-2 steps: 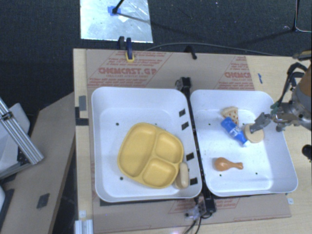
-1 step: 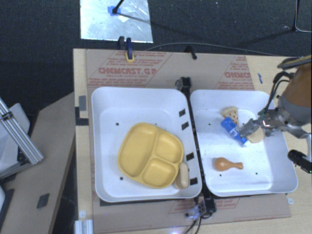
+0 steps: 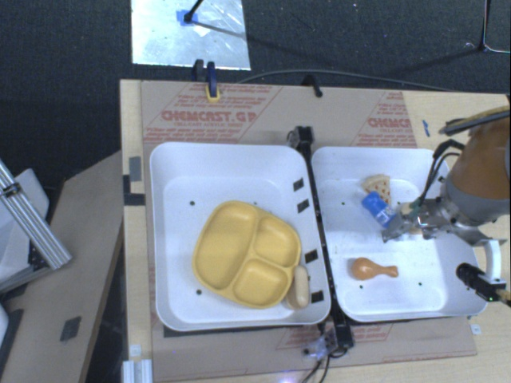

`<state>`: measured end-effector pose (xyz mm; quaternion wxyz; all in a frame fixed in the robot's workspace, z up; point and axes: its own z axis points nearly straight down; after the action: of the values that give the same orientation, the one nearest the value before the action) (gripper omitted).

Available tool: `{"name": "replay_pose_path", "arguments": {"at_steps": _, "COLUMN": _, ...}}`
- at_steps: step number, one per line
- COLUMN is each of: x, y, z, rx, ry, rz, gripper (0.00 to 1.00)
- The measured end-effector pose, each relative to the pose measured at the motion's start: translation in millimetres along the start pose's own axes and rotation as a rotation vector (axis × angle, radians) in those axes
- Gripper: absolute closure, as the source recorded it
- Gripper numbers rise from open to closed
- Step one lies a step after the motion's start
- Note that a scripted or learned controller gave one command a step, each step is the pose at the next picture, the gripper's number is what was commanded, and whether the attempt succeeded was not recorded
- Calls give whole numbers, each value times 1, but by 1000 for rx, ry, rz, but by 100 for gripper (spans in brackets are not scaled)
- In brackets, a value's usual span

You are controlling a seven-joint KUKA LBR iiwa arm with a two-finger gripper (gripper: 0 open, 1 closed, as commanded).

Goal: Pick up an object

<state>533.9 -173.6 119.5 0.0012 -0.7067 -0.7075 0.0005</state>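
Observation:
In the right bin (image 3: 383,298) lie a small blue object (image 3: 374,207), a tan cracker-like piece (image 3: 378,186) just behind it, and an orange-brown drumstick toy (image 3: 371,270) nearer the front. My gripper (image 3: 397,230) hangs over the right bin, its tip just to the right of and below the blue object. The grey arm with its orange band reaches in from the right edge. Nothing shows between the fingers.
The left bin (image 3: 184,182) holds a yellow divided plate (image 3: 246,254) with a beige bread-like piece (image 3: 299,286) at its front right corner. A black divider with clips runs between the bins (image 3: 315,230). A clamp (image 3: 211,82) sits at the bench's back edge.

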Motion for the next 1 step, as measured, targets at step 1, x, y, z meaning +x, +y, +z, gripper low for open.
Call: {"name": "replay_pose_path", "arguments": {"at_steps": 1, "x": 0, "y": 1, "z": 36, "rx": -2, "ry": 0, "rz": 0, "gripper": 0}}
